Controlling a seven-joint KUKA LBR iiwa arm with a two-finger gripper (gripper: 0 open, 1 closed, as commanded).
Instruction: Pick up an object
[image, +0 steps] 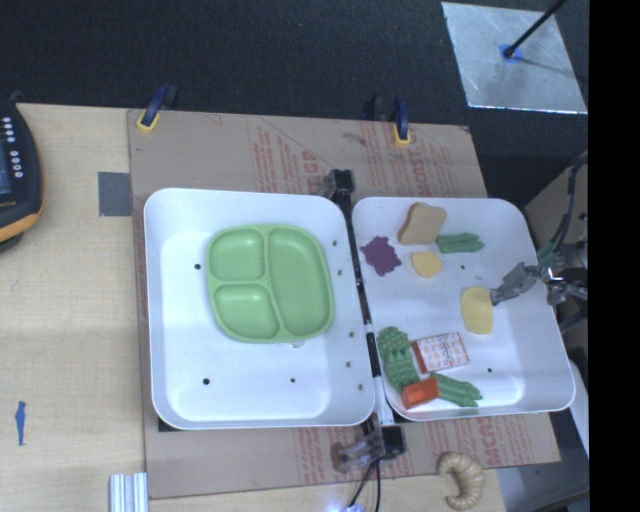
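The gripper (512, 283) is reaching in over the right bin (520, 225) from its right rim, carrying nothing (whether it is open I cannot tell); the yellow block (478, 310) is lying just below and left of its tip, long axis running roughly up the view; farther left, the green tray (270, 283) is sitting in the left bin (175, 300).

Two bins sit side by side on the tabletop (70, 330). The left bin (180, 390) holds a divided plate (270, 282). The right bin (520, 375) holds a bread slice (422, 222) at the back, a box (441, 352) toward the front, and the end effector (503, 291) at its right side. A croissant (463, 477) lies on the tabletop before the right bin.
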